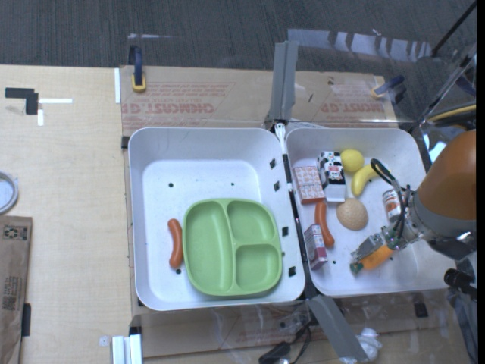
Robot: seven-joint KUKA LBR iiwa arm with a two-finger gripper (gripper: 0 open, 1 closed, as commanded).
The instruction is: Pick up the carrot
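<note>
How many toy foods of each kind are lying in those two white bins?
Sausages: 2 (left bin, right bin)
Carrot: 1
Banana: 1
Lemon: 1
Bread roll: 1
Total: 6

A: Lighting's even, bright overhead. White bins [144, 203] near blown out, soft shadows only.
B: Glare streaks on the clear sheet top right [364, 48]. Overall soft focus, low res.

We see a green divided plate [229, 246] beside a sausage [176, 243] in the left bin [144, 203]; the right bin [409, 279] holds a banana [364, 178] and a bread roll [352, 214].
</note>
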